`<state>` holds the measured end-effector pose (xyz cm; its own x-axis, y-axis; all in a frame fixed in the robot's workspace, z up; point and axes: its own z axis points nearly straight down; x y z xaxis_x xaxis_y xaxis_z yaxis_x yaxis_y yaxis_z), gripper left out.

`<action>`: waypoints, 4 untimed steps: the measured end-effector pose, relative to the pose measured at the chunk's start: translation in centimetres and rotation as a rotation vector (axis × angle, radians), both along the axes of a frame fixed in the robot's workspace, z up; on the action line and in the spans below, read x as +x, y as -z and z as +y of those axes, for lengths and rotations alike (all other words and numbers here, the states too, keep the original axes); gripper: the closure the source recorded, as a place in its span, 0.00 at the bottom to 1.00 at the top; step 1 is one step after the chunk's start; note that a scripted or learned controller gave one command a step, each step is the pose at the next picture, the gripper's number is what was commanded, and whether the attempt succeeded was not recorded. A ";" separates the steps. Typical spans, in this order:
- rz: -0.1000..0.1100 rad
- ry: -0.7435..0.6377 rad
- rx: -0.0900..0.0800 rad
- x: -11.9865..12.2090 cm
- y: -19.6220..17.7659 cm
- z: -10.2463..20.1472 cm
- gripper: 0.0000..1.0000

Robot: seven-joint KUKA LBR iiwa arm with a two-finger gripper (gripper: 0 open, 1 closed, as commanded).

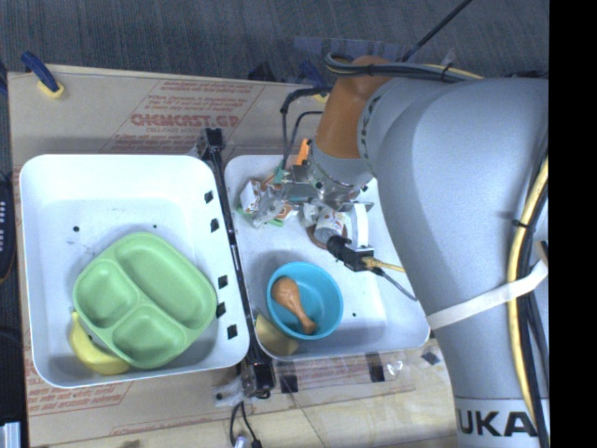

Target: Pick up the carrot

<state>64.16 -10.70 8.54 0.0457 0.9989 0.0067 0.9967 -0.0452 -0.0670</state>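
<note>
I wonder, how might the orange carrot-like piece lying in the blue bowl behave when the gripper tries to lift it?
The carrot looks smooth, rounded and tapered, so it may slip or roll. The blue bowl curves under it, probably crowding a grasp.

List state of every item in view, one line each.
Green tray: upright in left bin, resting on a yellow object.
Blue bowl: upright in right bin, holding an orange-brown item.
Gripper: low over right bin's far end, amid small objects; fingers unclear.
Carrot: cannot identify for certain.
</note>
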 end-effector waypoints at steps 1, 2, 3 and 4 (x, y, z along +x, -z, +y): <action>-0.058 -0.207 -0.002 -7.3 -0.6 -0.4 0.00; -0.080 -0.109 -0.013 -13.0 -0.9 0.6 0.00; -0.086 -0.122 -0.015 -12.6 -2.1 0.7 1.00; -0.059 0.061 -0.012 -16.5 -10.7 5.5 1.00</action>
<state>47.66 -5.20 19.20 0.1064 0.9943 -0.0004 0.9943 -0.1064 -0.0075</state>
